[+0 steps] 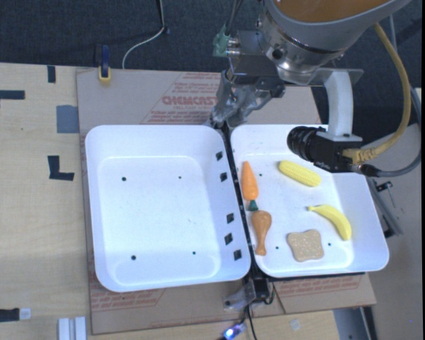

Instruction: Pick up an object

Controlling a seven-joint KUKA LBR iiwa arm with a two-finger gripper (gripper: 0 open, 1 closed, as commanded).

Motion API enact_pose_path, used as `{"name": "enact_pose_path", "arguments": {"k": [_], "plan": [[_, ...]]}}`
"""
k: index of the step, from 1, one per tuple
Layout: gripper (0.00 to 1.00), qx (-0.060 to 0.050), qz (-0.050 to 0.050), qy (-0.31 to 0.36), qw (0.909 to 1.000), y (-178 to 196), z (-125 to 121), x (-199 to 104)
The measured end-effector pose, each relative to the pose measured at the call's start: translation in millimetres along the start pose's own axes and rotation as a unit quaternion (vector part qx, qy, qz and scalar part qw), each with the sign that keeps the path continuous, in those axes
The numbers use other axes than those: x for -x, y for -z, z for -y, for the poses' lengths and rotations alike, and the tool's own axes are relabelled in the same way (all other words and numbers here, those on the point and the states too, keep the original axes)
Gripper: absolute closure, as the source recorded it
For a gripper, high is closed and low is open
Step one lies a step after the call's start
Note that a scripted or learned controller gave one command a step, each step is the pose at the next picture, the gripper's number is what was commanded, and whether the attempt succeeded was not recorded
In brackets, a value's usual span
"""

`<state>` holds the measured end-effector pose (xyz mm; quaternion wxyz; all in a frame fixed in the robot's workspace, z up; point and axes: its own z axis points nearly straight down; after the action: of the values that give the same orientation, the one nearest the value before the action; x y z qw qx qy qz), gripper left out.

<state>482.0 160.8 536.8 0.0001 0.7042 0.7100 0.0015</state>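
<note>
A: We see the grey two-finger claw (pixel 228 116) over the far edge where the two white bins (pixel 156 211) meet; can't tell its state.
B: Below it: orange plastic carrot (pixel 249 180), yellow banana (pixel 334 219), yellow corn cob (pixel 299 173), brown drumstick (pixel 261 230), tan toast slice (pixel 305 245).

I work in a robotics lab, at a test bench rather than in any home or kitchen. My pale wooden surface (pixel 28 190) carries a brown cardboard sheet (pixel 163 101) with red print, and on it two shallow white plastic bins (pixel 99 161) side by side. Black tape marks (pixel 57 168) dot the wood, loose cables (pixel 145 37) trail over dark carpet, and a black camera unit (pixel 319 147) sits mounted nearby.
</note>
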Motion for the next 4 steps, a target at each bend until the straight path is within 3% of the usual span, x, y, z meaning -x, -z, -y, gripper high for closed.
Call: {"name": "enact_pose_path", "arguments": {"k": [1, 2, 3, 4], "plan": [[1.00, -0.003, 0.002, -0.003, 1.0000, -30, -2, -14], [1.00, -0.001, 0.001, -0.002, 1.0000, -12, -27, -57], [1.00, -0.002, 0.002, -0.003, 1.0000, -13, -1, -73], [1.00, -0.003, 0.002, -0.004, 1.0000, -32, -2, -72]]}}
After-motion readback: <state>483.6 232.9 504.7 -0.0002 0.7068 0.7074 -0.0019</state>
